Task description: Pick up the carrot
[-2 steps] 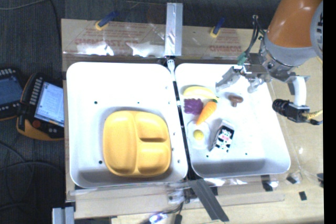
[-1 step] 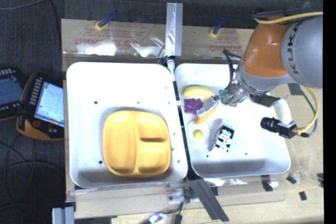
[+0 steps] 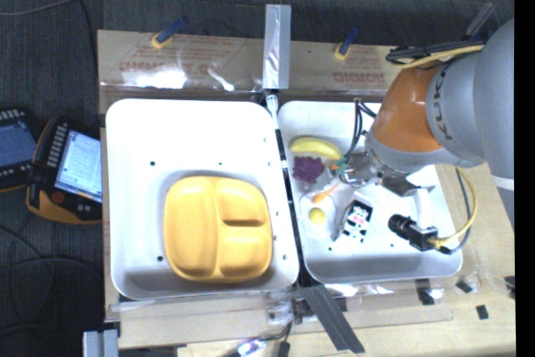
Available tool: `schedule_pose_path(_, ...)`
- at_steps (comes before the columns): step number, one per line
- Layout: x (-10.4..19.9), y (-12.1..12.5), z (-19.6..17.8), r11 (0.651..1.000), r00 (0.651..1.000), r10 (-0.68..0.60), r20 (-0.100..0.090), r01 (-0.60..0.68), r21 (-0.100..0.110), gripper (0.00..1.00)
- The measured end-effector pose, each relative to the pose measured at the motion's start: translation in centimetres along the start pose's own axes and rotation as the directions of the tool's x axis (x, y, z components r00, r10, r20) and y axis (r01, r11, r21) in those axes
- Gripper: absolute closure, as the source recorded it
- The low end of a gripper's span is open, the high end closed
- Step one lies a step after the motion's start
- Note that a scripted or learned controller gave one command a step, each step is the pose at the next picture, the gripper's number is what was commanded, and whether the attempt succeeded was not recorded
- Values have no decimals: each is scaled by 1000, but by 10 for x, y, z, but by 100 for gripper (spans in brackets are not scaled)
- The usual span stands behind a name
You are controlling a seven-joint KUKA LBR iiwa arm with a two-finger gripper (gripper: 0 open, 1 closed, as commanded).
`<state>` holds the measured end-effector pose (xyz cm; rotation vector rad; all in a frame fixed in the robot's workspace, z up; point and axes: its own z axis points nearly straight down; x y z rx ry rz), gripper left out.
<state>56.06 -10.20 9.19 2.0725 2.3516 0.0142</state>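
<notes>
Right bin (image 3: pixel 435 263): gripper (image 3: pixel 358 221) low at centre, carrot (image 3: pixel 322 195) just left of it, banana (image 3: pixel 315 148) and purple grapes (image 3: pixel 308 169) above. Left bin (image 3: pixel 134 138): yellow divided tray (image 3: pixel 219 226).

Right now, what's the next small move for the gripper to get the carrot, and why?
Probably a short shift toward the left bin, then down. The two-finger gripper sits over the right white bin, while the small orange carrot lies just left of it, between the purple grape bunch and a round yellow piece, apparently ungrasped.

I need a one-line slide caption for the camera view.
Grey KUKA arm reaches into the right white bin near a small orange carrot; yellow divided tray in left bin.
</notes>
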Motion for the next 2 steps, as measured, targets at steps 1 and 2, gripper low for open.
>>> schedule_pose_path(1,1,2,-10,1000,1000,0,-1,0,-4,100)
schedule_pose_path(2,46,22,-90,911,912,411,9,-411,13,100)
